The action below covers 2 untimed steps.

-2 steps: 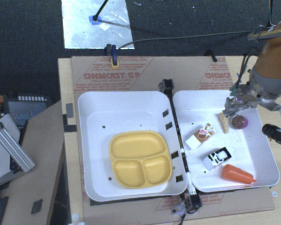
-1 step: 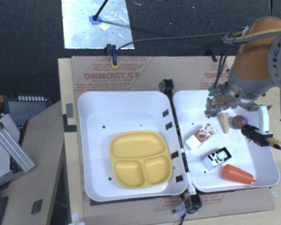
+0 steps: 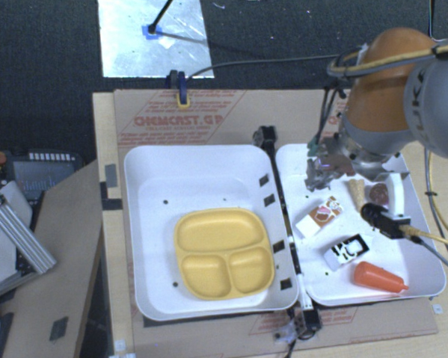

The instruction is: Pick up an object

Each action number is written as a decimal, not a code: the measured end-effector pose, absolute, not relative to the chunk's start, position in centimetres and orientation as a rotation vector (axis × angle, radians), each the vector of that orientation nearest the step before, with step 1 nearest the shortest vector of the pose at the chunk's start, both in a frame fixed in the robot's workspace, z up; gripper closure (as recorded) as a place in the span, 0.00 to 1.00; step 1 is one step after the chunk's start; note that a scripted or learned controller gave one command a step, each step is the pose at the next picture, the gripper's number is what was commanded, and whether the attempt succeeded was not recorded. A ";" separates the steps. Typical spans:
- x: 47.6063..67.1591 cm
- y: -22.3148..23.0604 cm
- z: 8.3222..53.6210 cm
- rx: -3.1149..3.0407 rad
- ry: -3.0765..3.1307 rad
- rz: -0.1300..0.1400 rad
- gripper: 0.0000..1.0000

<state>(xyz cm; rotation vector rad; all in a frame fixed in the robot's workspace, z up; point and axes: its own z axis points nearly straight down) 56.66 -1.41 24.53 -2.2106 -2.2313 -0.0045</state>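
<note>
Resting on a cardboard-covered bench (image 3: pixel 205 112), two shallow white bins sit side by side; the left bin (image 3: pixel 149 171) holds a yellow divided plastic tray (image 3: pixel 222 252). Over the right bin's (image 3: pixel 431 272) far part hangs the tool (image 3: pixel 319 169), its opening impossible to tell. Nearby lie a small white carton (image 3: pixel 318 217) and an orange plastic carrot (image 3: pixel 377 277).
</note>
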 end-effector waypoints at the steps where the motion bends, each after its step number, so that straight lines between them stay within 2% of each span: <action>1: 56.0 3.9 25.1 -2.210 -2.233 -0.004 1.00; 2: 54.6 8.6 25.0 -2.210 -2.231 -0.002 1.00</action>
